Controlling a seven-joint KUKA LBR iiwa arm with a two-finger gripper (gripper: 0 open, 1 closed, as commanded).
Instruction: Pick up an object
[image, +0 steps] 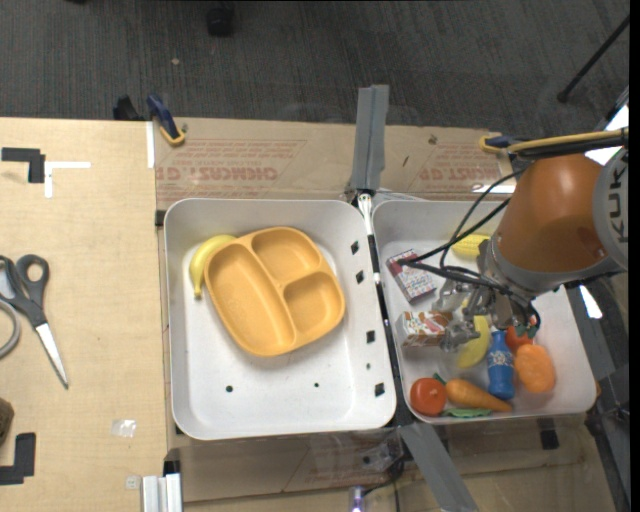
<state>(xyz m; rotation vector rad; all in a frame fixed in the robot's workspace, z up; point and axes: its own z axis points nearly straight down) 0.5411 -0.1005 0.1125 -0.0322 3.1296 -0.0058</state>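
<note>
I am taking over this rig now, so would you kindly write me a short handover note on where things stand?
Gripper: low in the right white bin, among the items; grasp state unreadable from above.
Right bin holds a red toy tomato, an orange toy carrot, a blue bottle, an orange round fruit, a small printed box and a clear snack packet.
Left white bin: an orange divided plate partly over a yellow banana.
Done: nothing visibly lifted.
Left: grasp one object and raise it.
</note>
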